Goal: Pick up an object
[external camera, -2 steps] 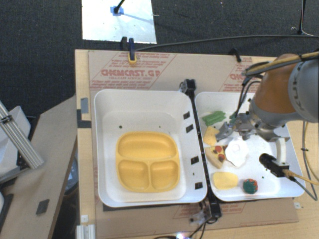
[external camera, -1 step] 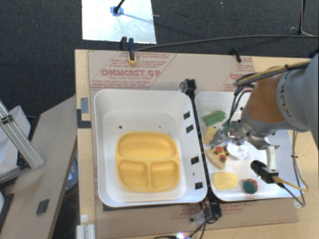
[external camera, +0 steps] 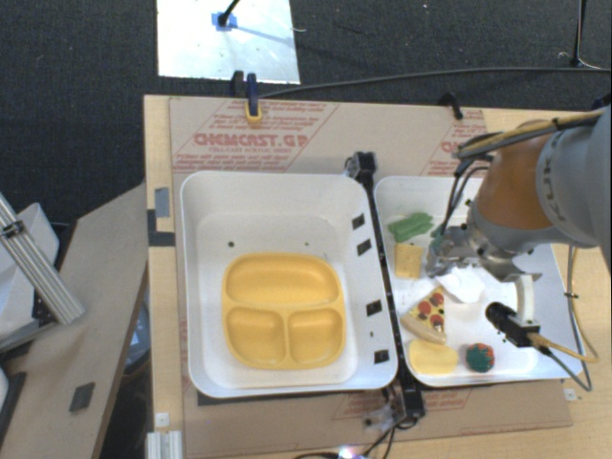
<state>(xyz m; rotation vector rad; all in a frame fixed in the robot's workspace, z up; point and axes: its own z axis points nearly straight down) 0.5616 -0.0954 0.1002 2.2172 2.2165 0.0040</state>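
Two white bins on the counter, and all the loose stuff sits in the right bin (external camera: 406,197); the left bin (external camera: 206,218) carries a yellow divided tray (external camera: 283,309). The tool (external camera: 449,256) is low over the middle of the right bin, by a white scrap (external camera: 466,284), and I honestly can't tell what state it's in, the wrist covers it.

My guess for the target is the yellow cheese square (external camera: 408,259), since it's just beside the tool on the side toward the divider between the bins. It's roughly square, lying flat, so no real long axis, with its edges about parallel to the bin walls. The green toy (external camera: 410,226) is a bit further toward the counter's far edge, long axis slanting across the bin. The pizza slice (external camera: 427,316) lies toward the near edge, tip aimed at the tool, crust toward the near edge. A yellow disc (external camera: 432,357) and a red-green ball (external camera: 480,356) sit along the near wall.
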